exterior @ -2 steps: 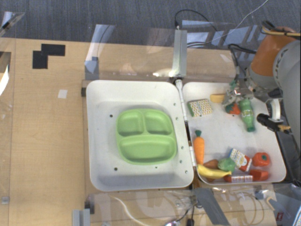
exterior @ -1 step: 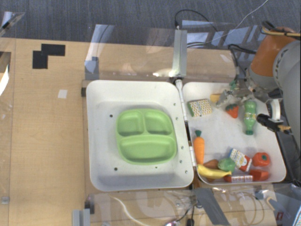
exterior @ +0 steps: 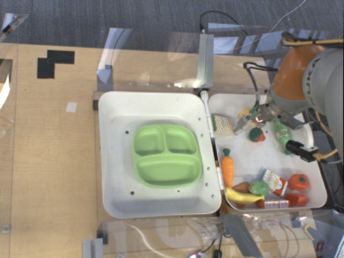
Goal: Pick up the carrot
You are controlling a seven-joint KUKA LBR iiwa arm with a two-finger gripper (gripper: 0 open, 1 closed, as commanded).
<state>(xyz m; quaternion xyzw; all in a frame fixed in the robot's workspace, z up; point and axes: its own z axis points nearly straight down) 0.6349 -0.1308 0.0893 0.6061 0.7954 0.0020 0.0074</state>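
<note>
Orange carrot [exterior: 228, 169], one piece, green-topped, lies upright along the left wall of the right bin [exterior: 321, 199], just above one banana [exterior: 240, 196]. Two white bins rest on the surface; the left bin [exterior: 115, 112] carries one green divided plate [exterior: 167, 155]. Claw [exterior: 252, 119] open, gripping nothing, near a strawberry [exterior: 257, 135].

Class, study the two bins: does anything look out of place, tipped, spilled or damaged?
Nothing stands out. The green divided plate lies flat in the left bin. The carrot lies whole by the right bin's left wall, and the other toy foods are loosely heaped along its near edge. The gripper is above that bin's far end.
</note>
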